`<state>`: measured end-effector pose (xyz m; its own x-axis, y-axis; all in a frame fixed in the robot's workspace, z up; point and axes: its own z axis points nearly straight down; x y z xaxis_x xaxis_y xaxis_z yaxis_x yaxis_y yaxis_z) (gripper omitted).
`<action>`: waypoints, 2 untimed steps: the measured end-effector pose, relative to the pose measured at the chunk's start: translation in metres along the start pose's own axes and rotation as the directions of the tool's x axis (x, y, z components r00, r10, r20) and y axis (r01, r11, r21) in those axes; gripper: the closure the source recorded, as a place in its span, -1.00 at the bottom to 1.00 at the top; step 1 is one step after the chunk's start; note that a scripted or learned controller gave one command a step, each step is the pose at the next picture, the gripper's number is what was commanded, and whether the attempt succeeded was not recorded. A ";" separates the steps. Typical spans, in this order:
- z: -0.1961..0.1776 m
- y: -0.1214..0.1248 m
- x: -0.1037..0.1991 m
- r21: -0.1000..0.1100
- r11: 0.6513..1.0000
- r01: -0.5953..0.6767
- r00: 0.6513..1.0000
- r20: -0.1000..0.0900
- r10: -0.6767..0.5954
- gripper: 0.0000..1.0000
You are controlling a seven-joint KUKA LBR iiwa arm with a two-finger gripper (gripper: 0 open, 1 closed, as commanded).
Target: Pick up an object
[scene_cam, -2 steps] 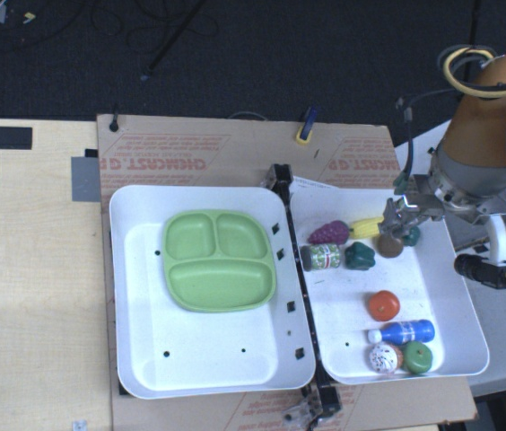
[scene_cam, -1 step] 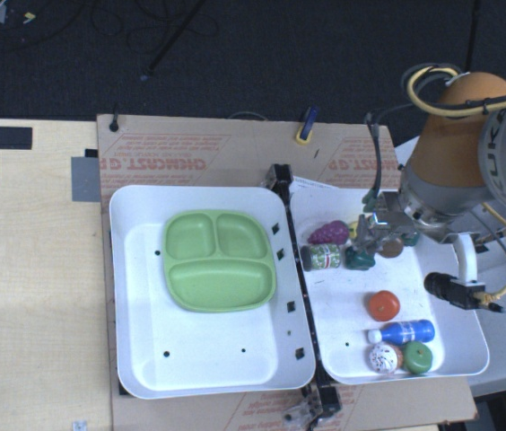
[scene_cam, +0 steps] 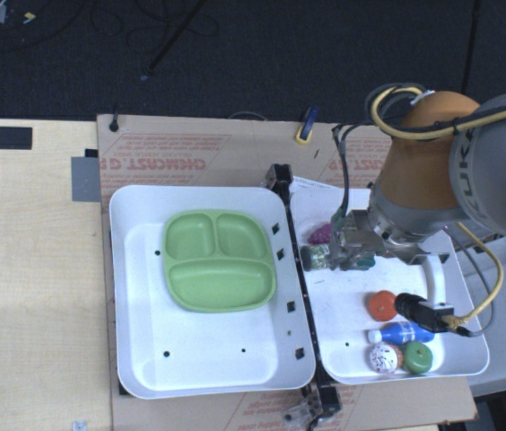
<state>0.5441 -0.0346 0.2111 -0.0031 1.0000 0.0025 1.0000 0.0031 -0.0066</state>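
The gripper (scene_cam: 347, 250) sits low in the right bin (scene_cam: 468, 366), close by a small greenish thing (scene_cam: 316, 257) and a purple one (scene_cam: 323, 233) near the divider, so I'd judge it's at the reaching stage of a pick, though whether it's released or clenched I can't tell from here. Next it would need to settle squarely over one piece and close. Nearer the front lie an orange ball (scene_cam: 381, 306), a blue bottle (scene_cam: 405, 333), a speckled ball (scene_cam: 383, 358) and a green cap (scene_cam: 418, 357); the wrist hides much of the bin, and the left bin (scene_cam: 136, 348) holds a green tray (scene_cam: 218, 260).
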 end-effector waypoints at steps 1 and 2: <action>-0.015 -0.012 0.047 -0.003 1.000 0.001 1.000 0.000 -0.001 1.00; -0.009 -0.023 0.099 -0.001 1.000 0.001 1.000 0.000 -0.001 1.00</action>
<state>0.5206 0.0644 0.2205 -0.0044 1.0000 0.0022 1.0000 0.0044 -0.0056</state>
